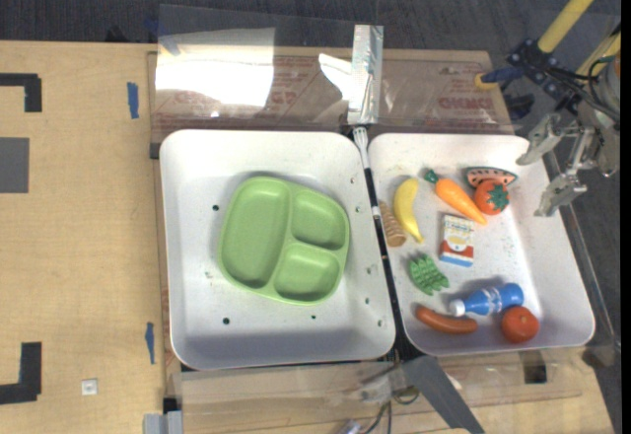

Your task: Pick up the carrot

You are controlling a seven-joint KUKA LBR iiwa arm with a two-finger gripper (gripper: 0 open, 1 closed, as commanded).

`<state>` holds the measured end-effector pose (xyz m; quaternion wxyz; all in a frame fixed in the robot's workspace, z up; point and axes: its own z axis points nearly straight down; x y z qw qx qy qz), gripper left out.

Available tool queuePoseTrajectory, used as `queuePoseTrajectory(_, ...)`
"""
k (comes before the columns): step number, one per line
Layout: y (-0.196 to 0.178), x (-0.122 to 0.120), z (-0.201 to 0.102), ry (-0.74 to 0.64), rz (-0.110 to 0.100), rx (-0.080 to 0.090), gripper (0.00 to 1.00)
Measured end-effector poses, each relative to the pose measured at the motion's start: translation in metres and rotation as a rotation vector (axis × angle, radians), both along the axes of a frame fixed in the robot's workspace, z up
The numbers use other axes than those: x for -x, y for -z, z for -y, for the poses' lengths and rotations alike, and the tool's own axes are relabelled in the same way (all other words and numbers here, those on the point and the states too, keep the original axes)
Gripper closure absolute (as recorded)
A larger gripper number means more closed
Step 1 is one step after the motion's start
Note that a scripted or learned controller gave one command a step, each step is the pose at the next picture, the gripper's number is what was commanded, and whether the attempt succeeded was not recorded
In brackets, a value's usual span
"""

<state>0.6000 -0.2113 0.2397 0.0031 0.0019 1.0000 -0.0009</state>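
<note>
An orange carrot with a green top lies in the upper middle of the right bin, pointing down and to the right. It rests against a strawberry and a watermelon slice. My gripper hangs at the right bin's upper right rim, about a hand's width right of the carrot. Its two fingers stand apart with nothing between them.
The right bin also holds a banana, an ice cream cone, a small carton, a green leafy piece, a blue bottle, a sausage and a tomato. A green divided plate sits in the left bin.
</note>
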Motion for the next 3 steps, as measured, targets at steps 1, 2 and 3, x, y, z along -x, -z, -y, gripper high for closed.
queuePoseTrajectory(1,0.088,-0.002,-0.049,-0.080,-0.008,-0.005,0.00)
queuePoseTrajectory(2,0.141,-0.019,-0.067,-0.005,0.012,0.003,0.00)
queuePoseTrajectory(3,0.125,-0.025,-0.068,-0.007,0.036,0.005,1.00)
